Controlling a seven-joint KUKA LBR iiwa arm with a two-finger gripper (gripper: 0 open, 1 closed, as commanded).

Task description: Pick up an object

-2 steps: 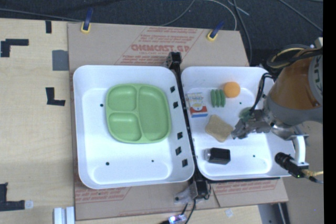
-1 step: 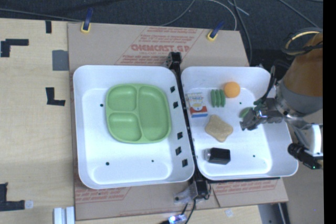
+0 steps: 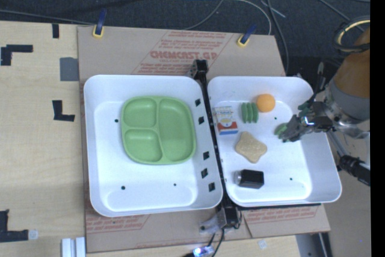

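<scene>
My jaws hang over the right bin; spread or not, I cannot tell. The ball nearby looks light, smooth, roll-prone: pinch across its middle.

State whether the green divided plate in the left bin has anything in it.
Empty. The green divided plate lies flat in the left bin, and all three of its compartments show bare green.

The arm ran off the right edge. The pincer was too small and dark to read. The carton's label was illegible.
</scene>
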